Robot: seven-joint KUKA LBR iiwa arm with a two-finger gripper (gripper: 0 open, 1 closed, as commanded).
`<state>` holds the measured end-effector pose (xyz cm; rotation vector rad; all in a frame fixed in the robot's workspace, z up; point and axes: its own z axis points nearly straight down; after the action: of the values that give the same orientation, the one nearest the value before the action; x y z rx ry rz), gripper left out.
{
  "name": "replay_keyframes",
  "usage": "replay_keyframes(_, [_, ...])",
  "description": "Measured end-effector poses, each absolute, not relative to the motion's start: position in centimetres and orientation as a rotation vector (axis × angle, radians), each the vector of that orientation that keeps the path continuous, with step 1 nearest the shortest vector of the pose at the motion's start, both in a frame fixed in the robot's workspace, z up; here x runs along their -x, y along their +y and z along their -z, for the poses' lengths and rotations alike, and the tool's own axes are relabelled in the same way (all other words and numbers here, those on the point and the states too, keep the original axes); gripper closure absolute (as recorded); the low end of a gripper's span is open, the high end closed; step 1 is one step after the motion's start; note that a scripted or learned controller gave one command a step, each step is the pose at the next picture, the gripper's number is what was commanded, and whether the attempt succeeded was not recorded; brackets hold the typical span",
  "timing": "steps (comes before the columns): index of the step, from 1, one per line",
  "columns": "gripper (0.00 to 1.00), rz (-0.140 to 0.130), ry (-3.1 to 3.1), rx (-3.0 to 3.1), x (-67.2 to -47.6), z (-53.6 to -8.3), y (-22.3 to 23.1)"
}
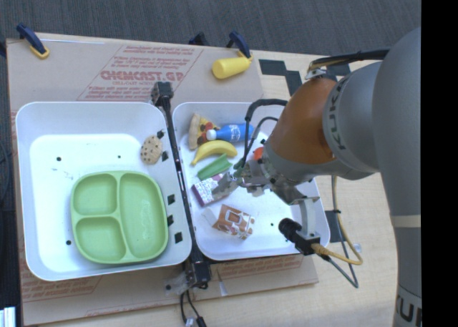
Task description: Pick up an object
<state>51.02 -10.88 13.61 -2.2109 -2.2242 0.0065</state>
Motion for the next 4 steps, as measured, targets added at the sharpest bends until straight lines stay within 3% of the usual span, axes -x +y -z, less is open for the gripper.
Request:
replay_keyframes(1, [0.00,-0.005,-2.225,2.212,-49.2,-9.1,-16.1])
replay_keyframes(2, [1.00,-0.006,-2.232,2.204,-49.3,-10.1,-16.0])
replay_keyframes(3, [1.00,0.000,-2.227,2.219,-47.7,-23.4,-18.8])
replay_keyframes(4, [1.00,-0.003,-2.226,2.214,-47.6,-20.2,-21.1])
